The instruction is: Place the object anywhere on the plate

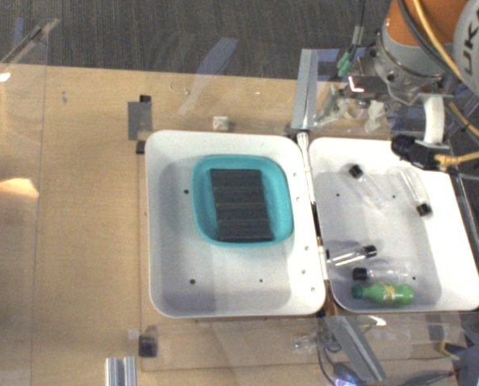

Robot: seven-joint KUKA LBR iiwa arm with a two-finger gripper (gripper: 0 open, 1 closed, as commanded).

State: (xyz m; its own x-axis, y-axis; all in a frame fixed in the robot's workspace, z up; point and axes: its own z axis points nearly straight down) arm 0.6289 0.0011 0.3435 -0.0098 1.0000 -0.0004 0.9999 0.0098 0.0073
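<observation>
Camera view: a ribbed dark rectangular block (pixel 240 205) lies on the glossy teal plate (pixel 284 203), mid left bin (pixel 167 288). Green bottle (pixel 384 293) hugs the right bin's (pixel 464 296) near edge. Whether the gripper (pixel 366 96) is gripping: cannot tell.

Arm housing (pixel 474 24), above the right bin (pixel 456 240): black letters "UKA", cut off by the frame edge.
Elsewhere: nothing legible.

Left bin (pixel 163 280): teal plate (pixel 281 207) bearing dark ridged block (pixel 239 205). Right bin (pixel 456 248): green bottle (pixel 384 293) at near edge, clear vials (pixel 352 255). Arm (pixel 432 22) at bench's far right corner.
</observation>
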